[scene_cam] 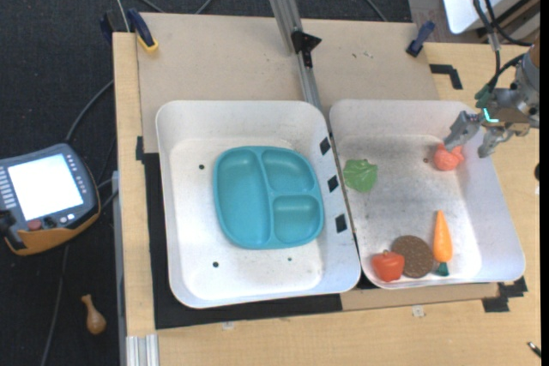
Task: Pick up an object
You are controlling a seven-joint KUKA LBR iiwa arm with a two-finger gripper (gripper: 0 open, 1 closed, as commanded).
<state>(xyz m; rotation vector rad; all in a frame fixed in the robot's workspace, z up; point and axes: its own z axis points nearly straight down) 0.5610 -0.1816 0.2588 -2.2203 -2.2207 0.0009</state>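
One pink toy (pixel 447 157) lies just below the spread hand (pixel 475 135).

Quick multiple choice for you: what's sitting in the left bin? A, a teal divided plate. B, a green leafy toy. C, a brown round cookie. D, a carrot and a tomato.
A: the teal divided plate lies in the left bin, while the carrot, tomato, green leafy toy and brown round piece are all in the right bin.
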